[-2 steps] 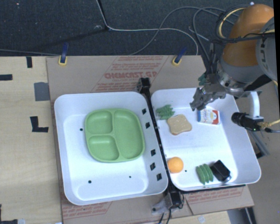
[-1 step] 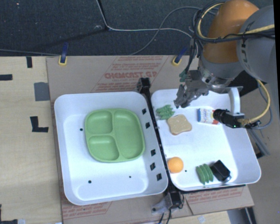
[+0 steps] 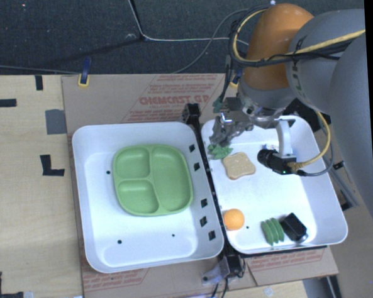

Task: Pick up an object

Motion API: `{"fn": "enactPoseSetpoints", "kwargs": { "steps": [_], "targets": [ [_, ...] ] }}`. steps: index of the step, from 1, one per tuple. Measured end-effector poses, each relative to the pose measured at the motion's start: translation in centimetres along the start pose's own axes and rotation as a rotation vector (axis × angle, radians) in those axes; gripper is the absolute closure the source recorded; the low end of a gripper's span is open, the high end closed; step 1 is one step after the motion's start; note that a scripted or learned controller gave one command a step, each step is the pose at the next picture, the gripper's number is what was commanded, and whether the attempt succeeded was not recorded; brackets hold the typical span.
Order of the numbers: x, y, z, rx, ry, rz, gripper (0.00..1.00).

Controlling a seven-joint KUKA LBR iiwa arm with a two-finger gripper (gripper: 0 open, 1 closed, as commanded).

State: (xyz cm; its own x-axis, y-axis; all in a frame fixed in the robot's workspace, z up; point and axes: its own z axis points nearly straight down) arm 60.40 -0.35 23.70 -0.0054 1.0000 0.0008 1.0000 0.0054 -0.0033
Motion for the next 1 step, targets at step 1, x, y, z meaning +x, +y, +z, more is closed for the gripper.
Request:
{"fn": "enactPoseSetpoints", "kwargs": {
  "steps": [1],
  "targets": [
    [4.68,0.12,-0.06,-0.002,-0.001,0.0,1.0]
  ]
}}
